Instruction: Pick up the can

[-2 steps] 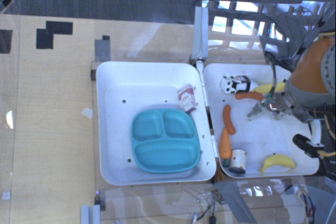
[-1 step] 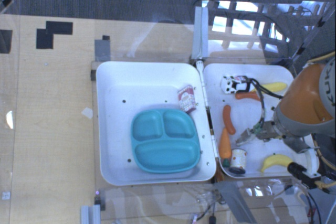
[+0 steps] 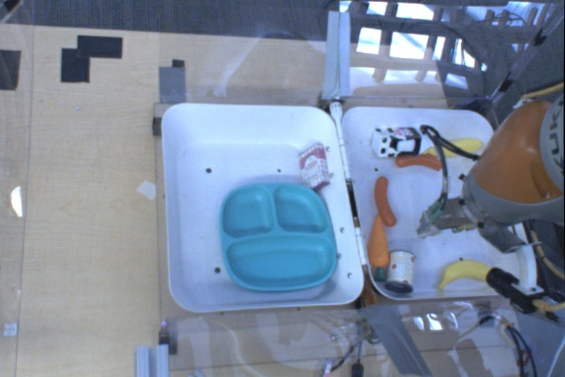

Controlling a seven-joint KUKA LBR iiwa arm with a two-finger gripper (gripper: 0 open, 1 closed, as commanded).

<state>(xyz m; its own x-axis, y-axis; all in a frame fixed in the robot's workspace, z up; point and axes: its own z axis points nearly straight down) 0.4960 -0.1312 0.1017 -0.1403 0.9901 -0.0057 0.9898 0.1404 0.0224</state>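
Hovering at three o'clock in the right white bin (image 3: 357, 124), the gripper (image 3: 434, 221) is mid-approach; its grip state I cannot tell. The small silver metal can (image 3: 400, 267) lies at seven o'clock from it, calling for descent there.

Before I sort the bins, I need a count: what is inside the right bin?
The right bin holds a can, a carrot, sausage, two bananas, and a cow toy. The arm covers its right part.
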